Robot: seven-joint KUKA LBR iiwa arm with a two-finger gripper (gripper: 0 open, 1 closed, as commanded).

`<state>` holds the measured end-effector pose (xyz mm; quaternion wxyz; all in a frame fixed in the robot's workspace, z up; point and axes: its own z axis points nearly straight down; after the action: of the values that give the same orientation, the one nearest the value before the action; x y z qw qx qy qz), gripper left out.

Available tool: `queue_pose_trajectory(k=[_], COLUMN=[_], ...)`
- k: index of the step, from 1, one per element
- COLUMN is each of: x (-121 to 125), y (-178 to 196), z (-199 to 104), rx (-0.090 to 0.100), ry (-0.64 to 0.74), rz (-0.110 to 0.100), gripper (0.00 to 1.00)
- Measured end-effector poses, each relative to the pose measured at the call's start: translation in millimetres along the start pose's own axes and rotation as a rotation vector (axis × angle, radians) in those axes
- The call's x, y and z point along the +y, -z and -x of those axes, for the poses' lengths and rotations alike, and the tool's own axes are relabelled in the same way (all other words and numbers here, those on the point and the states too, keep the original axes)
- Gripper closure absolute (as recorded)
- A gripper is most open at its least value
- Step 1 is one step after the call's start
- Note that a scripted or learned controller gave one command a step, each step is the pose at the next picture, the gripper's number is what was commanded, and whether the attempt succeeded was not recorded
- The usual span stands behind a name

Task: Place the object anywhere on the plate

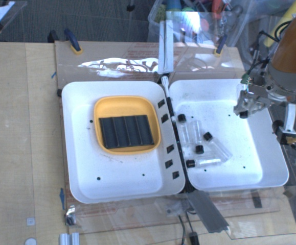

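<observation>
While scanning from the left bin (76, 137), logged plate (127, 102) carrying a dark ribbed slab (126, 131), flat within the rim. Found clear capped tubes (201, 147) loose in right bin (255, 152). Spotted gripper (244, 110) above that bin's right side, apart from tubes; could not tell its spread. Judged pick pending: needed descent onto a tube, then carry left.

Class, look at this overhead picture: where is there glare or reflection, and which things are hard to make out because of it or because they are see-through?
Camera view: strong glare on the shiny sheet behind the bins and on the upright clear panel; the clear vials in the right bin nearly vanish against white, only their black caps read clearly; the yellow plate and its dark ribbed object are sharp; the gripper is small and dim.
</observation>
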<state>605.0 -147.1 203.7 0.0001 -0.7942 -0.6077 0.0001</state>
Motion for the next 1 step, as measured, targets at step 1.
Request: queue_pose_trajectory(k=[1], x=[-4.7], y=[57.2], z=[-10.3], rx=[-0.001], ry=[0.257], rz=[0.004], gripper=[1.00])
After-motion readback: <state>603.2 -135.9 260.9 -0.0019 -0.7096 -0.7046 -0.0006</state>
